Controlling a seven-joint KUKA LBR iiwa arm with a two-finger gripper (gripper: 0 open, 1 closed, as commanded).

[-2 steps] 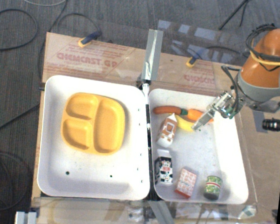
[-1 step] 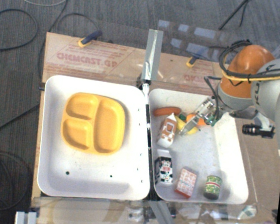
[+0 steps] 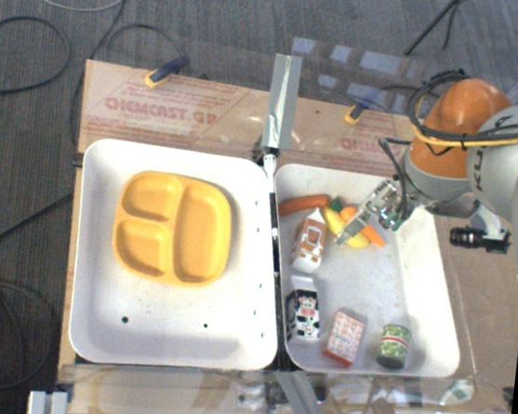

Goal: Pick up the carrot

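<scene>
claw point(image 3: 354, 230) down in the right bin point(image 3: 439, 270), right on the carrot point(image 3: 371, 234) by a yellow piece point(image 3: 335, 220); its grip can't be read. one sausage point(image 3: 304, 202), two cartons point(image 3: 308, 240), one box point(image 3: 345, 338), one can point(image 3: 394, 345). left bin point(image 3: 94, 256): one yellow tray point(image 3: 175, 227).

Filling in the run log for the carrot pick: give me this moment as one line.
phase: reaching | end effector: low in right bin, over food cluster | carrot: lying beside banana, not lifted | yellow tray: left bin
</scene>
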